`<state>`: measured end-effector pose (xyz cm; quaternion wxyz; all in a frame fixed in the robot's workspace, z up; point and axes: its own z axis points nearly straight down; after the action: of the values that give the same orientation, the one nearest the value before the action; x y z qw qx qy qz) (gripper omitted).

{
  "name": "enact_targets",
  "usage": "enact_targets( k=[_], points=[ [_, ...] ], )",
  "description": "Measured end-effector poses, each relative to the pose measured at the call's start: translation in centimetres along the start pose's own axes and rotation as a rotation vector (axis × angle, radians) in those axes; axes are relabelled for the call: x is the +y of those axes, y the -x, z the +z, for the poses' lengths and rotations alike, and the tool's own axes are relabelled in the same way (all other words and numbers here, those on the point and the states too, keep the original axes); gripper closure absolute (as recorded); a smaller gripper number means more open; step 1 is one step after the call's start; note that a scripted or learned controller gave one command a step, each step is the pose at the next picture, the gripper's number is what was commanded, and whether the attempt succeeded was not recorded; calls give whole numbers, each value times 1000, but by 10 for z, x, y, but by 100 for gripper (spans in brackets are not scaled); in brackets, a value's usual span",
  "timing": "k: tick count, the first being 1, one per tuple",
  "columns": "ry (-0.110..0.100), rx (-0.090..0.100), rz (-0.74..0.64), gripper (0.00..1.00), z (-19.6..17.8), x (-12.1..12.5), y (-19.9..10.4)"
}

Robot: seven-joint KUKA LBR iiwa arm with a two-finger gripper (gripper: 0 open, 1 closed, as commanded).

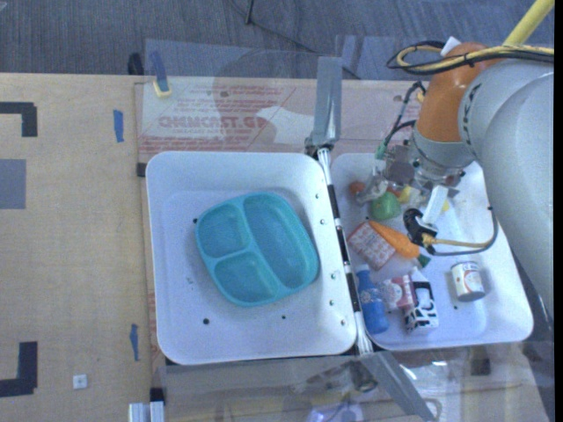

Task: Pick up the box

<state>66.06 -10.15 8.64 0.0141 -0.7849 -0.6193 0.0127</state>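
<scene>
You are in the approach step, and nothing has been lifted yet. The gripper (389,187) hangs low over the far end of the right bin (506,323), right above a small green piece (384,207). The slant of the view and the wrist's bulk hide its tip, so you cannot tell whether it is released or clenched, nor whether it touches the green piece. Nothing can be seen caught in it. I take the box (422,308) to be the small black-and-white carton near the front edge of that bin. It is well apart from the gripper, with a blue bottle (371,301) to its left and a pale can (466,281) to its right. A flat pink-patterned packet (370,245) lies between the gripper and the carton, with an orange carrot-shaped toy (396,238) touching its edge. That packet could also count as a box, so settle which one you mean. For the carton, the next move probably means travelling toward the front of the bin, then descending squarely, since the neighbours crowd it closely. The left bin (167,174) holds a teal divided plate (257,247) and plays no part, and both bins rest on the wooden table (70,236).
</scene>
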Motion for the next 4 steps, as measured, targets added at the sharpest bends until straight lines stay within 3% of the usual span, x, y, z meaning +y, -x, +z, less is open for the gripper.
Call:
enact_targets(
  k=[1, 2, 3, 4],
  points=[
    [8, -4, 3, 100, -10, 1, 0],
    [39, 1, -37, 100, -123, -8, -43],
    [39, 2, -30, 100, -133, -29, -118],
    [41, -1, -151, 100, -188, -10, -42]
  ],
)
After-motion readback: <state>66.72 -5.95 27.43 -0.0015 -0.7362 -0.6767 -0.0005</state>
